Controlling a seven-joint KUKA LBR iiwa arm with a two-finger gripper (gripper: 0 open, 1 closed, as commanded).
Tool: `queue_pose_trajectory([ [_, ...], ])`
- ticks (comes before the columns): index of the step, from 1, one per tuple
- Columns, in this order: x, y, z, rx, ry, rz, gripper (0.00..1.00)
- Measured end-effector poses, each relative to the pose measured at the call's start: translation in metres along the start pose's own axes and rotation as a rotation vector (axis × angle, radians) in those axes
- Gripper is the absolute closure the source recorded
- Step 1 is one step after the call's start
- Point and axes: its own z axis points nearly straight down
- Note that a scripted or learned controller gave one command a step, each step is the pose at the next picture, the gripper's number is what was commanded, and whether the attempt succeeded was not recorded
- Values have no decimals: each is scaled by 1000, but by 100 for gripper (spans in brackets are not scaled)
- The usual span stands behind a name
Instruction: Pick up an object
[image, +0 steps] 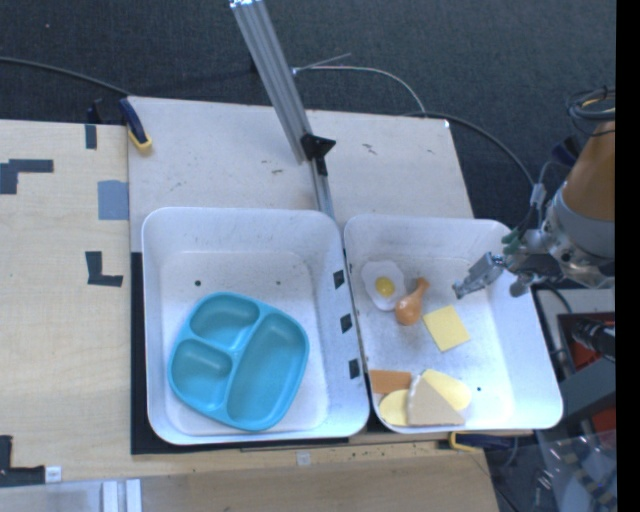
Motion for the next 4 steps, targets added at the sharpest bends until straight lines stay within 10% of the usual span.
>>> queue_pose_trajectory([
  [1, 21, 20, 95, 8, 1, 0, 0],
  [3, 55, -35, 171, -3, -3, 3, 0],
  [4, -9, -23, 170, -2, -4, 4, 0],
])
